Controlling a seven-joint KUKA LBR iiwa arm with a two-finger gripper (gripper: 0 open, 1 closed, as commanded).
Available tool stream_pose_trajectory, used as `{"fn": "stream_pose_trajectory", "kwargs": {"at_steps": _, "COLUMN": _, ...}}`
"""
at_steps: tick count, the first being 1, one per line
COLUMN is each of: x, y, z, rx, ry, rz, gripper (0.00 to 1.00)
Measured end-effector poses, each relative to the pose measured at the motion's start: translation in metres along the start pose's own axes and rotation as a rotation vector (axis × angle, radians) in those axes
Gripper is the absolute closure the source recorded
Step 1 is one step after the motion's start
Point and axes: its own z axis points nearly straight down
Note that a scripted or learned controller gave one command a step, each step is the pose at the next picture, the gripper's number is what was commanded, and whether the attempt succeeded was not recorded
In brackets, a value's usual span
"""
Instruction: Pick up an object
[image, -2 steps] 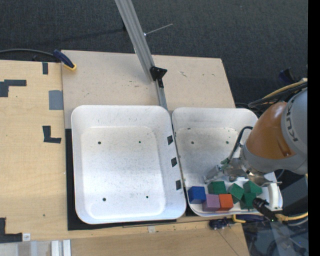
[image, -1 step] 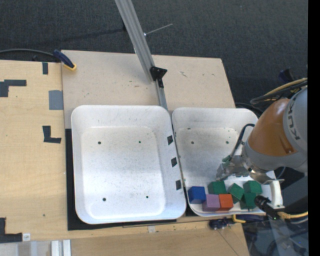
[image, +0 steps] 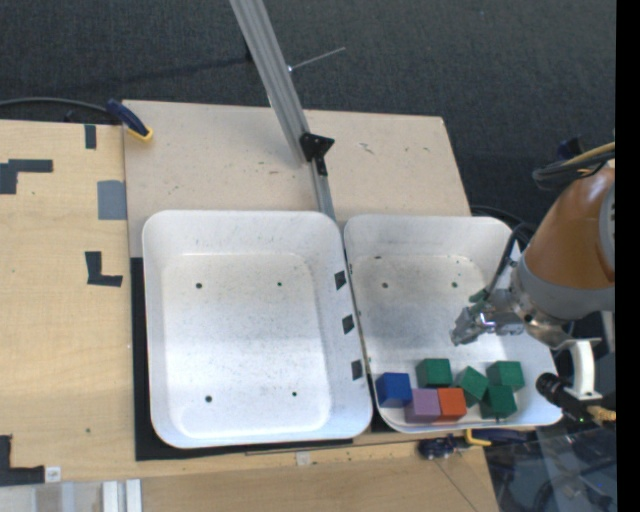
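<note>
The metal two-finger gripper (image: 470, 327) is seen above the floor of the right-hand shallow white plastic bin (image: 420, 232), toward its right side. Whether its jaws are apart or together cannot be told from this angle, and nothing can be made out between them. Behind the gripper, the grey arm with its orange band (image: 572, 235) reaches in from the right.

Nearer the front edge of the same bin, a cluster of small blocks is gathered. A dark green cube (image: 434, 373) lies closest to the gripper, just below it and apart from it. Beside it are three more green blocks (image: 472, 381), (image: 506, 375), (image: 498, 402). A blue cube (image: 394, 388) sits at the left end of the cluster, with a purple cube (image: 426, 404) and an orange cube (image: 452, 402) touching side by side at the front.

The left-hand shallow white plastic bin (image: 160, 300) adjoins the right one. Both rest on a pale wooden bench (image: 230, 150), across which a grey metal rail (image: 275, 75) runs diagonally.
</note>
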Motion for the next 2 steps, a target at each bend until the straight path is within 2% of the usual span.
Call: {"fn": "stream_pose_trajectory", "kwargs": {"at_steps": 2, "x": -0.007, "y": 0.004, "z": -0.114, "rx": -0.001, "ry": 0.000, "rz": -0.001, "gripper": 1.00}}
